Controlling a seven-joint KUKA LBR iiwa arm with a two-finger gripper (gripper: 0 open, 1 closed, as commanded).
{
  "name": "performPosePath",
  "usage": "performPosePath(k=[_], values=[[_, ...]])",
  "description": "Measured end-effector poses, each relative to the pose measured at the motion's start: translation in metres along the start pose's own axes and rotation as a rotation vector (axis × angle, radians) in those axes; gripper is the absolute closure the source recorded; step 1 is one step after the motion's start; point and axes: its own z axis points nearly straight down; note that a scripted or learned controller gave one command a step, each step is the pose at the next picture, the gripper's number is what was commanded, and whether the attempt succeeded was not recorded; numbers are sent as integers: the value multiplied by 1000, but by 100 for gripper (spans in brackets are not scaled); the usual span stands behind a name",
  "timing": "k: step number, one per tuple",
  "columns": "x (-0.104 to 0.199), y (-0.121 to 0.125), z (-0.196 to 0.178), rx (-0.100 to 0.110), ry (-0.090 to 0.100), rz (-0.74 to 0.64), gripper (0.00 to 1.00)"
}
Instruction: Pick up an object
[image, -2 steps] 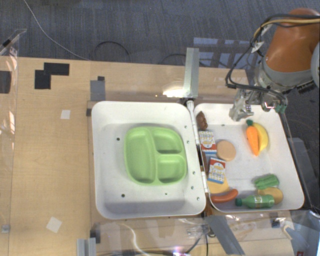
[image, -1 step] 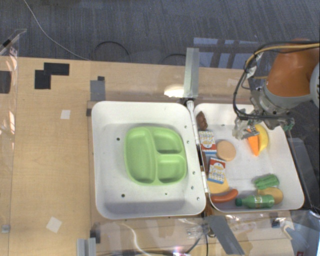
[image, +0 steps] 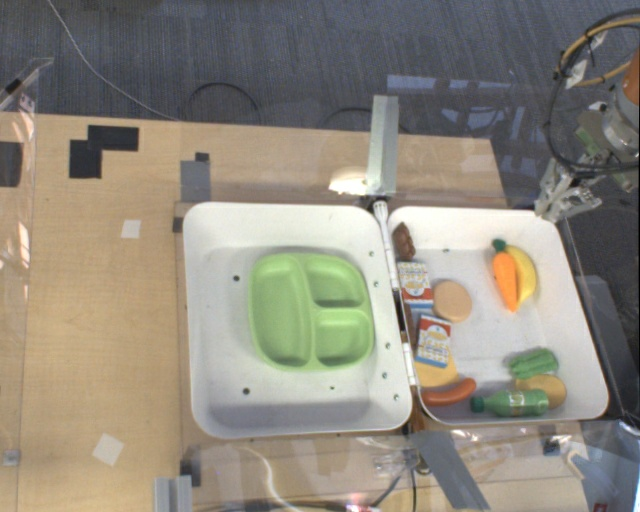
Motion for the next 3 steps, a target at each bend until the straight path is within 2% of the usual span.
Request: performPosePath(k=[1,2,3], values=[[-35,66,60,-16,8,24,100],[3,6,152,-13,8,-234,100],[0,6,149,-11,4,-235,0]])
